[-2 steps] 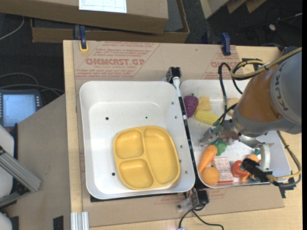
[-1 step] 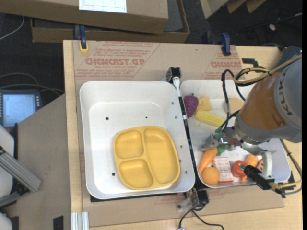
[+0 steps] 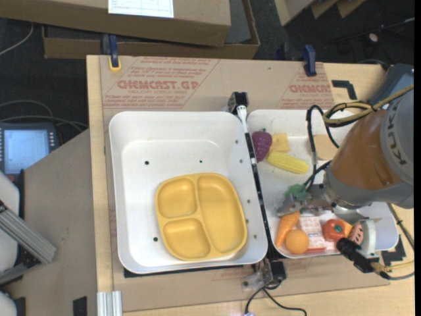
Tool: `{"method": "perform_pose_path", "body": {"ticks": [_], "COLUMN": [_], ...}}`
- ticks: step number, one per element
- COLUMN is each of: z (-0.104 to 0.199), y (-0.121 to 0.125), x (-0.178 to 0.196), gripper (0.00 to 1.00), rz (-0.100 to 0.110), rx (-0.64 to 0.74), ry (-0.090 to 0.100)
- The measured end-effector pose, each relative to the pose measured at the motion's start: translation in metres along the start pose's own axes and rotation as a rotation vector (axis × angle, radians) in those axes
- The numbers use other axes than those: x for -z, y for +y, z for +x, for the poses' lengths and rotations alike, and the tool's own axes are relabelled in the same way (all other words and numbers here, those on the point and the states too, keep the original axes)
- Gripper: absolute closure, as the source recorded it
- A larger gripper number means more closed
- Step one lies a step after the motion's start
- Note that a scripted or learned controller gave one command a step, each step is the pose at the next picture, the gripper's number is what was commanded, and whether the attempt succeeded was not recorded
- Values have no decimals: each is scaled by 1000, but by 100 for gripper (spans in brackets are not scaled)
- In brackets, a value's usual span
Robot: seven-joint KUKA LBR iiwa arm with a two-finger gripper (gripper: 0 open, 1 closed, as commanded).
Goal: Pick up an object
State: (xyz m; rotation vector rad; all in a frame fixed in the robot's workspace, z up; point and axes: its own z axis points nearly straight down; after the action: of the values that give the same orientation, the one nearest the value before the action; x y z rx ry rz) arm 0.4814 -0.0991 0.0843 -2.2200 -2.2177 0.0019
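Observation:
The right bin (image 3: 279, 114) holds several toy foods. A purple piece (image 3: 261, 144) and a small yellow piece (image 3: 280, 141) lie at its far left, with a yellow corn cob (image 3: 288, 164) just in front of them. Near the front lie an orange carrot (image 3: 285, 228), an orange ball (image 3: 297, 241), a pink and white packet (image 3: 316, 232) and a red tomato (image 3: 336, 229). My gripper (image 3: 297, 203) is low in this bin, right at a small green item (image 3: 294, 191) and just above the carrot. The grey arm with its orange band (image 3: 360, 157) hides the bin's right half.
The left bin (image 3: 131, 150) holds a yellow three-compartment plate (image 3: 197, 216). A black divider strip (image 3: 252, 163) runs between the bins. Cables loop over the arm near the right bin's far side. Blue clamps hold the cardboard-covered bench at its back edge.

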Motion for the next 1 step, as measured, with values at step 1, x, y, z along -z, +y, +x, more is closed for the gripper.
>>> {"method": "perform_pose_path", "body": {"ticks": [1], "z": [-13], "y": [54], "x": [1], "gripper": [0], "rz": [-8], "rx": [3], "ry": [-4]}}
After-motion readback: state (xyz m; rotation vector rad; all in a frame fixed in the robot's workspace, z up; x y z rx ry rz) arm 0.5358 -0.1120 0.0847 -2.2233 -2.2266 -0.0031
